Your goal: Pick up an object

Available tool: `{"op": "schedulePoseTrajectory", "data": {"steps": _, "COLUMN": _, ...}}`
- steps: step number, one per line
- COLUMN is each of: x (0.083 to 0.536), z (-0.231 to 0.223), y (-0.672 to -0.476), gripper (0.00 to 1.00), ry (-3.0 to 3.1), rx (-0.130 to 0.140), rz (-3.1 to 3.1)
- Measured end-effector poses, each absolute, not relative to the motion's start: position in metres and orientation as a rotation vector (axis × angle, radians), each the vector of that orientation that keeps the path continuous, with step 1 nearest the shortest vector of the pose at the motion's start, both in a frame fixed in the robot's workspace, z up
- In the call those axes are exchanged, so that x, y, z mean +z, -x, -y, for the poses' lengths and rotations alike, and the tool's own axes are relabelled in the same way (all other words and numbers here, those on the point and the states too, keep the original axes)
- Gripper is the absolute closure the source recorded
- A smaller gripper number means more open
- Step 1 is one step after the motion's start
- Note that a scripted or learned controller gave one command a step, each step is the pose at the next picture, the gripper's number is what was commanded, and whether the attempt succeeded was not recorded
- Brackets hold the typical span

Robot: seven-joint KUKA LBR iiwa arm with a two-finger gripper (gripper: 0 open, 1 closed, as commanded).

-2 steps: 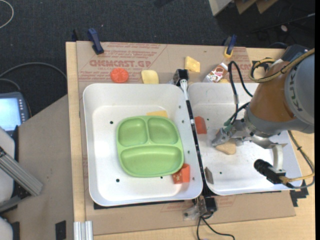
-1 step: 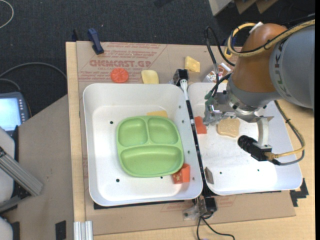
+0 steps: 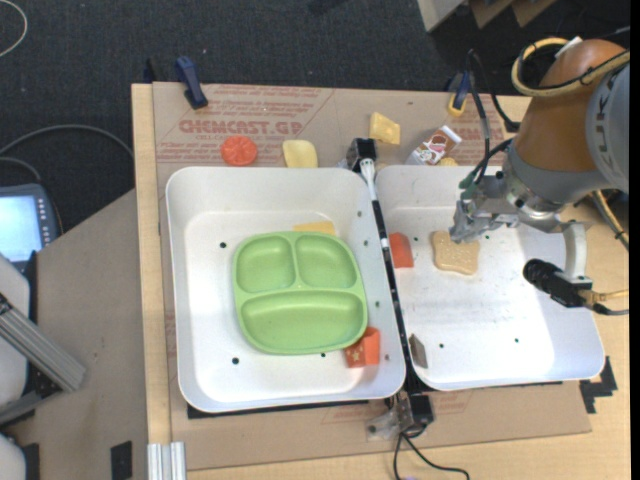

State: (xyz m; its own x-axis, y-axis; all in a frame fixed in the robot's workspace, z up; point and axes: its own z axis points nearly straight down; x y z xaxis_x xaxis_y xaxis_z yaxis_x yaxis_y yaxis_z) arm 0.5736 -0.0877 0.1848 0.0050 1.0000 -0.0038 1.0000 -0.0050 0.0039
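Tan toast slice [image 3: 456, 255] lies in the right bin [image 3: 500, 348]; the gripper [image 3: 463, 228] poises above it (approach step, apparently). Finger state: cannot tell. Next: descend and close.

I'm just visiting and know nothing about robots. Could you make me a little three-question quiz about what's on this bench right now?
1. True or false: the green divided plate lies in the left bin.
2. Which item lies nearest the gripper? A) the toast-shaped piece B) the orange round piece C) the small carton
3. Fill in: the orange block touches the plate's lower ____ corner.

Key: 1 true; 2 A; 3 right.
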Motion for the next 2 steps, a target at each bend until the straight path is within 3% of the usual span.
{"op": "schedulePoseTrajectory", "data": {"steps": 1, "x": 0.114, "z": 0.138, "y": -0.542, "gripper": 1.0, "ry": -2.233, "rx": -0.01, "rz": -2.22}}
{"op": "schedulePoseTrajectory", "data": {"steps": 2, "x": 0.188, "z": 0.069, "y": -0.51, "gripper": 1.0, "ry": -2.216, "rx": 0.004, "rz": -2.226}}
